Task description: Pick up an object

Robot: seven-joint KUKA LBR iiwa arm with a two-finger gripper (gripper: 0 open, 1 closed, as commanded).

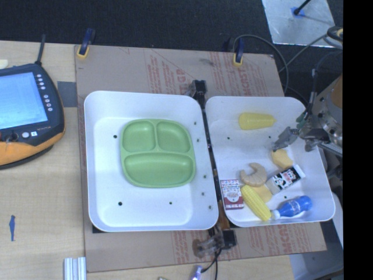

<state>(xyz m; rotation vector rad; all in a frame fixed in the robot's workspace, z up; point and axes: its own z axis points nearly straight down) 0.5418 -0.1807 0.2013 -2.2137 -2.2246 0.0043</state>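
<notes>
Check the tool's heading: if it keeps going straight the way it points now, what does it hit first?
The tool points down and toward the view's left. Straight on, it likely meets bare floor of the right bin, between the yellow corn piece and the tan curved cookie. Depth is unclear.

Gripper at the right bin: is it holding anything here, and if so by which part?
Nothing is held. The gripper hangs open over bare floor of the right bin, above the yellow block, with nothing between its fingers.

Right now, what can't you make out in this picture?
- End effector: blurred; open or shut unclear.
- Arm: cut off at the camera view's right edge.
- Corn cob: hides part of the yellow piece under it.
- Small carton: print too small to read.
</notes>
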